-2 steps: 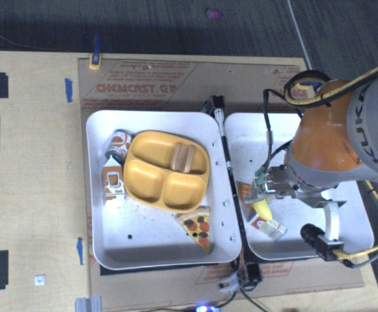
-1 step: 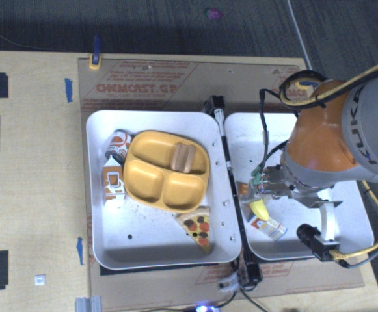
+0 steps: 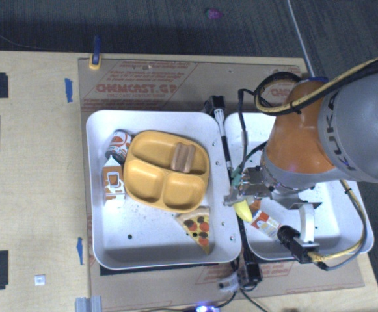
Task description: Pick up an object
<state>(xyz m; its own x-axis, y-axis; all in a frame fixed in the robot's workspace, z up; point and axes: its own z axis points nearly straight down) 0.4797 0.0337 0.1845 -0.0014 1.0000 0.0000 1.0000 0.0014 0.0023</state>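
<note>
The arm's orange-banded wrist hangs over the right bin (image 3: 348, 239), and my gripper (image 3: 244, 197) points down at that bin's left edge. Just beneath it lie a small yellow item (image 3: 243, 210) and a red-and-white packet (image 3: 265, 223). In the left bin (image 3: 143, 252) a yellow divided plate (image 3: 162, 177) carries a brown sausage-like piece (image 3: 183, 156). A can (image 3: 118, 146) and an orange-and-white carton (image 3: 112, 182) lie to the plate's left. A toy pizza slice (image 3: 198, 227) rests at its lower right.
Black cables loop over the divider between the bins (image 3: 231, 168) and around the wrist. A black connector (image 3: 296, 244) sticks out at the right bin's front. The bins sit on a cardboard sheet (image 3: 136, 83) on the wooden bench.
</note>
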